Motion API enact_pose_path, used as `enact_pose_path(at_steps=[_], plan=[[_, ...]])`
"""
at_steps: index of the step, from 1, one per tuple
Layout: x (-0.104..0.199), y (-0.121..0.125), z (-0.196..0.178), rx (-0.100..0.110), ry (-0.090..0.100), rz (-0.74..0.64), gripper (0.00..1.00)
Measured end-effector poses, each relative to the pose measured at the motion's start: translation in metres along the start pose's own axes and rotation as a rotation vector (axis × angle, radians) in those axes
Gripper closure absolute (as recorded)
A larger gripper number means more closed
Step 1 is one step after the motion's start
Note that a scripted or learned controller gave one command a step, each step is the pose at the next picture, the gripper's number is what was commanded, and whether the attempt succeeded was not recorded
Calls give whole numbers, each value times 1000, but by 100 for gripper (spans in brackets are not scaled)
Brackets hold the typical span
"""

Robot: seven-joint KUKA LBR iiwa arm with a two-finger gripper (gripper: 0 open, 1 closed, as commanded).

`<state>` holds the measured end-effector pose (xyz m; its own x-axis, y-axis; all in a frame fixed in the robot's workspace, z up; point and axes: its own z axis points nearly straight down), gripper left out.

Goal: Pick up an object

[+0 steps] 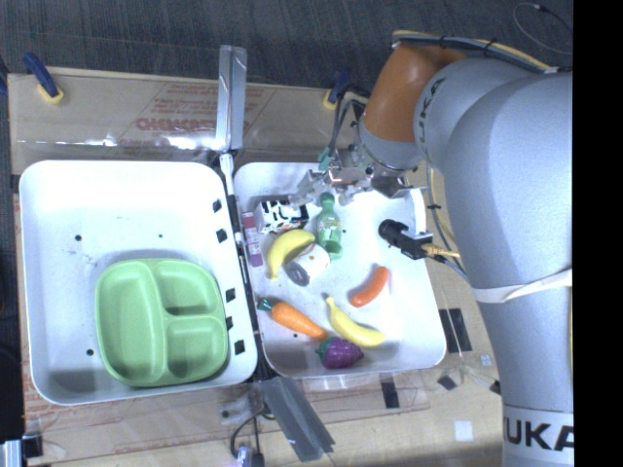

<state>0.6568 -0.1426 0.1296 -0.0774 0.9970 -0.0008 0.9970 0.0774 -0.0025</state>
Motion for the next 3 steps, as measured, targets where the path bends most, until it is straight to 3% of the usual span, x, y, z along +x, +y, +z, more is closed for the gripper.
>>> enact_pose_path(at_steps=[1, 2, 3], plan=[[-5, -21, 21, -34, -1, -21, 0], [-7, -19, 8, -39, -6, -24, 100], [44, 1, 21, -33, -15, -347, 100]])
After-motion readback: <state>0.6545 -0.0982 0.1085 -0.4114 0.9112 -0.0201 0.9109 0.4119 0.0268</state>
